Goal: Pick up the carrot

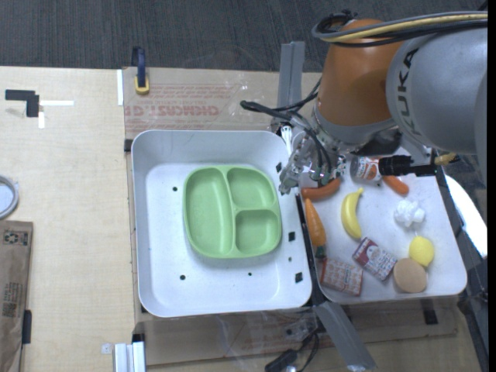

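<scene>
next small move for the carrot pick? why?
Probably shift the gripper a little toward the bench's front edge, then lower it. The carrot lies along the right bin's left wall, just in front of where the gripper sits at the bin's back left corner, and nothing orange shows at its tip. The banana lies close beside the carrot, so come down narrowly.

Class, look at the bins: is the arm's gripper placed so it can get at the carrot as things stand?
Probably yes. The gripper hangs just above the carrot, which lies bare along the right bin's left wall. That wall and the banana beside it may crowd the fingers.
</scene>
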Motion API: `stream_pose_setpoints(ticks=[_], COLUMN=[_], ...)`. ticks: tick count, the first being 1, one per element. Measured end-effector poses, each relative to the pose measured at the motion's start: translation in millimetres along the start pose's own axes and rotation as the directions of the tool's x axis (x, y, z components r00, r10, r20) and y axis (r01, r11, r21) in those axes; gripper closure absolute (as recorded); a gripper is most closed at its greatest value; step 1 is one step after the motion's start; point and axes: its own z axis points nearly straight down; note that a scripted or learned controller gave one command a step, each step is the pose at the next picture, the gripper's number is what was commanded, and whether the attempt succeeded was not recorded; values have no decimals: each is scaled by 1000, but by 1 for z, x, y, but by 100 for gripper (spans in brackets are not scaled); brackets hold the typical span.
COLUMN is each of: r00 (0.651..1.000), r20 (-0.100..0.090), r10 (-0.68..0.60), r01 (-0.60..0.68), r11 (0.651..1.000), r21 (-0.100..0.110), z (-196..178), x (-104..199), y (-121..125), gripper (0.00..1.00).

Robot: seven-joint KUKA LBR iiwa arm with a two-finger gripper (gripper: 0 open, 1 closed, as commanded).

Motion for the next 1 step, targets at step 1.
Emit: stream_pose_setpoints(ticks=[1], r00=[953], r20=[-4], r10=[-302], r01=[302], r11=[953], r21=[-1], z=[10], x=[34], y=[-43], gripper=[100])
